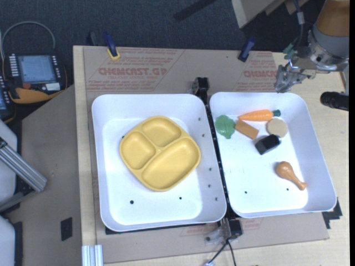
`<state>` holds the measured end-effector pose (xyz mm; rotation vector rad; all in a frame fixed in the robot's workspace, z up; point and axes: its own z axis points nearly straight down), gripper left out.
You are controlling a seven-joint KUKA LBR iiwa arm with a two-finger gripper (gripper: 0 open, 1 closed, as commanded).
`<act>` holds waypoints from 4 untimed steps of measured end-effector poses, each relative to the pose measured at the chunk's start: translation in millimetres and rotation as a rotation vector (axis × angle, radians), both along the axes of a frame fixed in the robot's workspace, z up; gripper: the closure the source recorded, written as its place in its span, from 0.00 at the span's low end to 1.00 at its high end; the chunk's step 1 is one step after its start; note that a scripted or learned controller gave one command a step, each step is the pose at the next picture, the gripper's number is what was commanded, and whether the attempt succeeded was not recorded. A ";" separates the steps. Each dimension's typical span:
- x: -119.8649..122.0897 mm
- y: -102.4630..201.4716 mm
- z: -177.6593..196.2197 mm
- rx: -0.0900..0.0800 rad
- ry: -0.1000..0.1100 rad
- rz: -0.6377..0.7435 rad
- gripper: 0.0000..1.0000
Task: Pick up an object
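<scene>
Crosswise, carrot (pixel 256 115) lies in right bin (pixel 316 170), green tip pointing right.

Bench top (pixel 166 71): brown board with faded red lettering, held at its 12 o'clock edge by a yellow-tipped clamp (pixel 112 47) and a blue clamp (pixel 246 48). Floor (pixel 138 13): dark blue-grey carpet, running from 9 round to 12 o'clock; on it, at 10 o'clock, a handheld control pad (pixel 34 72) with a lit screen and a looped grey cable (pixel 28 27). At 8 o'clock, a slanting aluminium rail (pixel 22 168); at 6 o'clock, cables (pixel 222 254) trailing off the bench edge; lighting even, shadows soft.
</scene>
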<state>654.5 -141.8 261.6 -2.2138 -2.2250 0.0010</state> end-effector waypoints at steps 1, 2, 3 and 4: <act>2.0 54.0 3.0 0.000 -0.001 0.001 1.00; 2.9 104.0 -16.4 0.000 0.001 0.000 1.00; -6.4 148.7 -26.3 0.000 0.001 -0.001 1.00; -6.5 197.2 -40.5 0.000 0.002 0.000 1.00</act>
